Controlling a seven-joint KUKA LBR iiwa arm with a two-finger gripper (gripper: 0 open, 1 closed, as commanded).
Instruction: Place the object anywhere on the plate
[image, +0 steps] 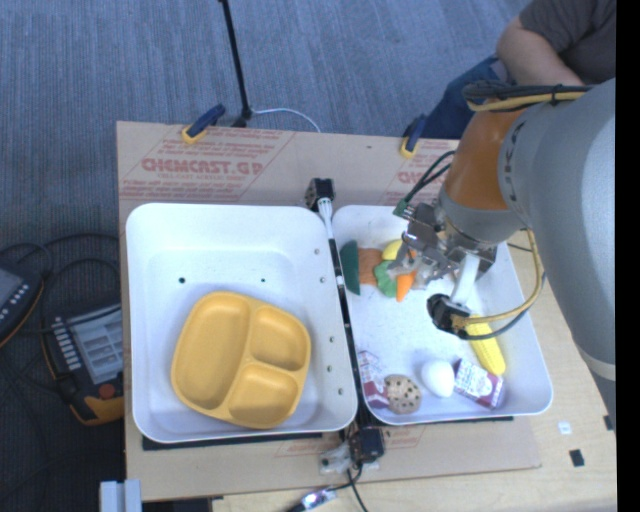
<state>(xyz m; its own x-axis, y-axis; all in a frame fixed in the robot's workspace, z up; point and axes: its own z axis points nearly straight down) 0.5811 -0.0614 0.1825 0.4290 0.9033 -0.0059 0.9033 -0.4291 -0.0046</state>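
You are viewing the gripper (408, 262) hovering over the carrot (403, 287) in the right bin (520, 385). Its grip state cannot be told. The yellow plate (241, 357) is sitting in the left bin (160, 230).

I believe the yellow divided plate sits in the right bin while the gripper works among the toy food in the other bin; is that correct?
Not quite. The camera view shows the yellow divided plate in the left bin. The gripper works among the toy food in the right bin, as you said.
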